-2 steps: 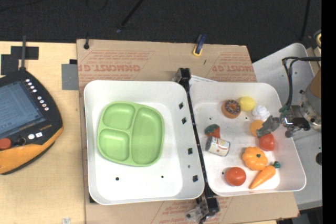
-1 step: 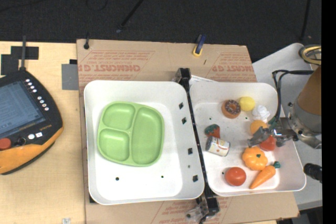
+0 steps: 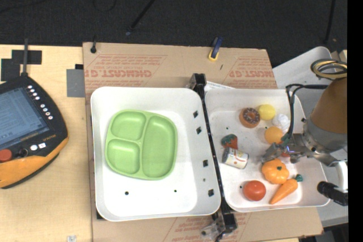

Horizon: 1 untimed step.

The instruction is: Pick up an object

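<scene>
The right bin (image 3: 317, 196) holds several toy foods: a brown donut (image 3: 249, 117), a yellow lemon (image 3: 266, 111), an orange (image 3: 274, 134), a small pumpkin (image 3: 275, 172), a red tomato (image 3: 254, 190), a carrot (image 3: 283, 191), a small can (image 3: 235, 158) lying on its side and a red and green piece (image 3: 229, 140). My gripper (image 3: 282, 152) reaches in from the right and hangs low between the orange and the pumpkin, just above the pumpkin's top. The arm's orange band (image 3: 336, 106) covers the bin's right side.
The left bin (image 3: 102, 190) bears a green divided plate (image 3: 142, 144). A black divider (image 3: 209, 150) runs between the bins. A teach pendant (image 3: 25, 127) lies at the bench's left. A white object (image 3: 282, 119) sits beside the lemon.
</scene>
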Available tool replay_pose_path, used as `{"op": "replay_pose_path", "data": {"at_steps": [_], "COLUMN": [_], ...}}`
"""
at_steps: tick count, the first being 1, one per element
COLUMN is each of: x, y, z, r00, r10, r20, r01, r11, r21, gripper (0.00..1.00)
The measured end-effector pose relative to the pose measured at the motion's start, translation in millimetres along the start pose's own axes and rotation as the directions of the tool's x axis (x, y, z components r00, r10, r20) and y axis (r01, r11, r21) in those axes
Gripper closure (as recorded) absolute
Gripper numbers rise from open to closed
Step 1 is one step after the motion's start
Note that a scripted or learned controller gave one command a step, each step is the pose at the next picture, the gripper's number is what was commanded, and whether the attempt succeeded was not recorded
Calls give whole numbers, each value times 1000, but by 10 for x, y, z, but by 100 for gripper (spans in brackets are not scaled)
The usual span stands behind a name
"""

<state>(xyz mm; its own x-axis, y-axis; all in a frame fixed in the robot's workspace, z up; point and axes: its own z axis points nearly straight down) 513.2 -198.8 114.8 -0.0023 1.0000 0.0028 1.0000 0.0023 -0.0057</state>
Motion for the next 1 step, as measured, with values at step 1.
{"op": "replay_pose_path", "data": {"at_steps": [1], "x": [26], "y": [12], "z": [279], "r00": [1000], "r10": [0], "r20": [1], "r01": [0], "r11": [1000], "r21": [-4], "gripper": [0]}}
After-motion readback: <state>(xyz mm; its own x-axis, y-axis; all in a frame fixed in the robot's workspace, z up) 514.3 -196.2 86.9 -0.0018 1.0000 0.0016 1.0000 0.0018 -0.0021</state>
